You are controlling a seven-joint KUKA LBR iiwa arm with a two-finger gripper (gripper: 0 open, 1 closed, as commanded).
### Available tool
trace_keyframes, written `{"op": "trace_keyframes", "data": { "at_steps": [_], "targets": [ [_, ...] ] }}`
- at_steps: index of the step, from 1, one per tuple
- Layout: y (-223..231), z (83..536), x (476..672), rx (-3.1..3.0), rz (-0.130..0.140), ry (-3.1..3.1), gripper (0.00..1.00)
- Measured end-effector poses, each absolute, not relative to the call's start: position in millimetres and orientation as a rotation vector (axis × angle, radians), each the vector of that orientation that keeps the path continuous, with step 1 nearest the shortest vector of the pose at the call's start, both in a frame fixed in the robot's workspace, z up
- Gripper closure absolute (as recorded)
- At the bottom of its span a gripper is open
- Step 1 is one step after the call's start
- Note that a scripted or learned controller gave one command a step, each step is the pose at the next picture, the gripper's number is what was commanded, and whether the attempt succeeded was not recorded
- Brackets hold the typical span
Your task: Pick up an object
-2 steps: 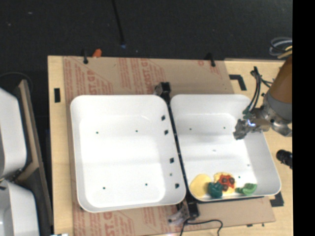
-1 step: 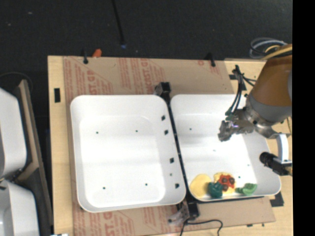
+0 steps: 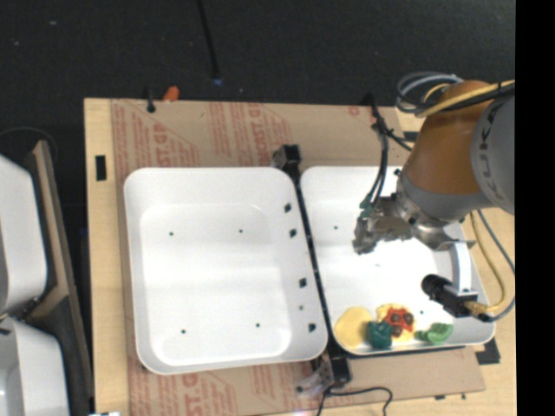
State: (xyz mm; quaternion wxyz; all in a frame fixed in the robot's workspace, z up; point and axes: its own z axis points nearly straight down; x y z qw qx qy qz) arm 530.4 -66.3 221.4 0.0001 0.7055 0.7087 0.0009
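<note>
My gripper (image 3: 368,235) hangs over the middle of the right bin (image 3: 338,198), below the grey wrist and its orange band. Nothing shows between its tips. Several small objects lie along the right bin's front edge: a pale yellow round piece (image 3: 351,323), a dark teal piece (image 3: 379,334), a red and orange piece (image 3: 399,317) and a green piece (image 3: 436,331). The gripper stands well behind them, closer to the bin's centre.
The left bin (image 3: 217,267) sits beside the right one, parted by a black divider strip with clips (image 3: 303,250). Both rest on a brown cardboard sheet (image 3: 208,137). Yellow cable loops down at the right side of the arm.
</note>
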Motion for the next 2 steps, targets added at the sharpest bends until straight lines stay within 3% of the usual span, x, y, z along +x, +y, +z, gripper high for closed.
{"op": "trace_keyframes", "data": {
  "at_steps": [2],
  "targets": [
    [40, 248, 527.5, 2.216, 0.003, 2.226, 1.0]
  ]
}}
